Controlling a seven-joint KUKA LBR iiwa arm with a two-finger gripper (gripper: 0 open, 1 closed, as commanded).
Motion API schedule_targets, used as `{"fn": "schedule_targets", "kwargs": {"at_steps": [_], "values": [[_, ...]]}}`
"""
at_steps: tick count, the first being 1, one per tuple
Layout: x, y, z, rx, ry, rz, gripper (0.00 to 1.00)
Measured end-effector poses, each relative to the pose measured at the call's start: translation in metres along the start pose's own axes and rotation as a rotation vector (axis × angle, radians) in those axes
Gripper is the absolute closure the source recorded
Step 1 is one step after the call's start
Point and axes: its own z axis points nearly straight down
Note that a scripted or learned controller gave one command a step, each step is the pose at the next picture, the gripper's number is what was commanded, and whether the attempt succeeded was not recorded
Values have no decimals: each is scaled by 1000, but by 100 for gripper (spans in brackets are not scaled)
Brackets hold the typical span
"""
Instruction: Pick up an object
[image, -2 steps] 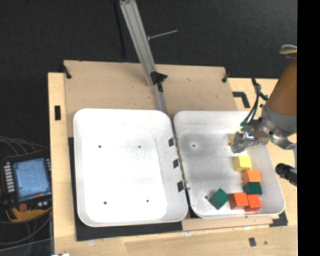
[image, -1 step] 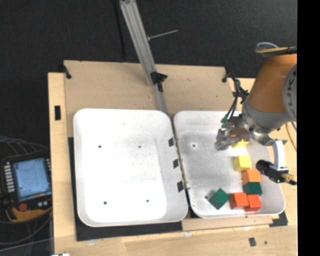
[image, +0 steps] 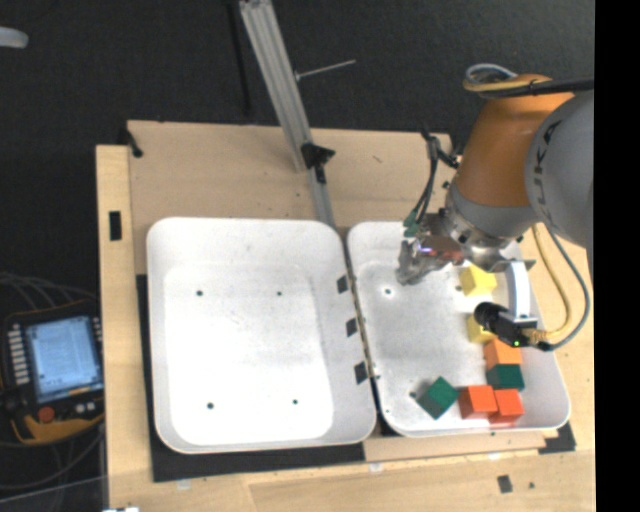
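Saw the gripper (image: 412, 262) low over the right bin (image: 410, 335), toward that bin's far left corner, above bare white floor. Could not tell whether spread or pressed together; made out nothing pinched in it. Found the grey arm (image: 500, 150) with its orange band over the right bin's far right corner.

Noted the blocks gathered along the right bin's right and near sides, well apart from the gripper. Spotted a tilted green block (image: 436, 397) by the near wall, just beside two orange blocks (image: 478, 400) in the near right corner. Counted another green block (image: 506, 377) just behind those, and a yellow block (image: 476, 280) nearer the far right, close under the wrist.

Saw the left bin (image: 250, 330) touching the right bin's left wall.
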Motion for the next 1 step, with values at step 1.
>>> {"fn": "schedule_targets", "kwargs": {"at_steps": [1], "values": [[46,18,-9,0,0,1,100]]}}
